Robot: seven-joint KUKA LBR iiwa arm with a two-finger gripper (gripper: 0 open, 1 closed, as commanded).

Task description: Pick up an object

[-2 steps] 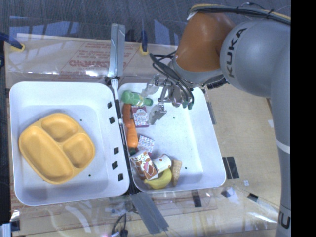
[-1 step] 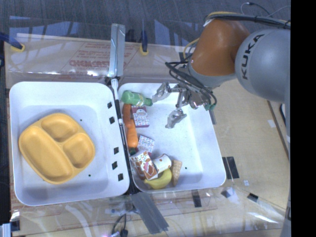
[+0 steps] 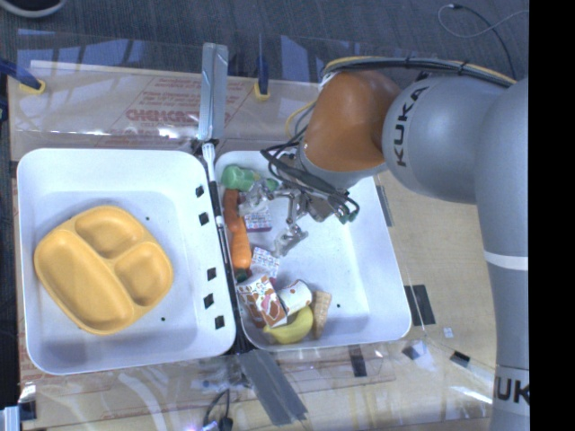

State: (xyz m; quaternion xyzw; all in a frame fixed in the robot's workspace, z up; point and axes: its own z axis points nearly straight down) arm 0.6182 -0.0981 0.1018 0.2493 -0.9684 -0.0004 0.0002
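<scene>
The right bin (image 3: 368, 268) holds a heap of small items along its left wall. An orange carrot (image 3: 239, 236) lies lengthwise there, with a green piece (image 3: 237, 177) at its far end. Near the front corner lie a yellow banana (image 3: 293, 329), a red-and-white carton (image 3: 261, 300) and a tan wafer (image 3: 321, 309). A small white packet (image 3: 265, 260) rests between the carrot and the carton. My gripper (image 3: 291, 233) hangs low over the bin's middle left, just right of the carrot, below the orange wrist band (image 3: 346, 124). Nothing shows in its grasp.
The left bin (image 3: 54, 173) carries a yellow divided plate (image 3: 103, 268). A metal bar (image 3: 213, 88) stands behind the seam between the bins. Cables (image 3: 310, 182) hang beneath the wrist. The right half of the right bin has bare floor.
</scene>
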